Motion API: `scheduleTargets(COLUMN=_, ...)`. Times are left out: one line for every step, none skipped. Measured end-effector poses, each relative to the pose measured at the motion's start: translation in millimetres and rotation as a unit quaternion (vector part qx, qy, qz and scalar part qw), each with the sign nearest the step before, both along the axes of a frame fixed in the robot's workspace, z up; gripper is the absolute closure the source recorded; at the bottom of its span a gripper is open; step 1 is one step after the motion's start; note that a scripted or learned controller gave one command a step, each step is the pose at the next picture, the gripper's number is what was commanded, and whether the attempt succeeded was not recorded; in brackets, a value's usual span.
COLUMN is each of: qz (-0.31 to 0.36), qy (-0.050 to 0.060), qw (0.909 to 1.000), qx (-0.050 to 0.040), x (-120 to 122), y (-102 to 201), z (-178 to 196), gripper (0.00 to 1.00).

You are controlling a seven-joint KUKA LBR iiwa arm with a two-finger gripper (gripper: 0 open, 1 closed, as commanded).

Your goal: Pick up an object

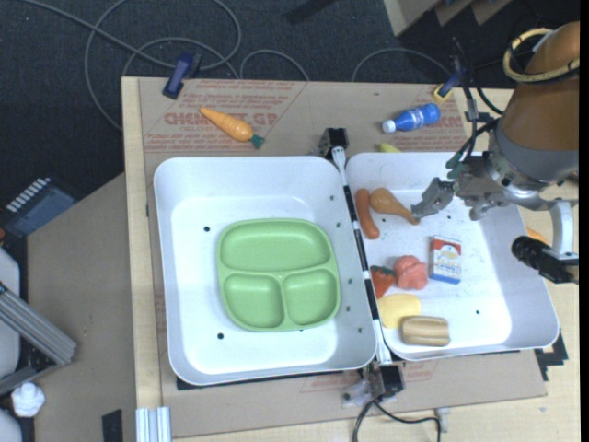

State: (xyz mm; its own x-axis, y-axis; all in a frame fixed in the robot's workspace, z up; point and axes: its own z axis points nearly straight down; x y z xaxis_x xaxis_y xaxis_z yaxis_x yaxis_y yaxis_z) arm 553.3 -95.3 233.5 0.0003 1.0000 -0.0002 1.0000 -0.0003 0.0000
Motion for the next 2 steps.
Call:
scheduleTargets(qz=0.0, qy=0.001, qw=1.0, qx=0.0003, x=63, y=4, z=-100, gripper=0.0)
scheduleTargets(qz=0.0, qy=0.0, qw=1.0, qx=0.0, x=113, y=-5, z=-150, gripper=0.0)
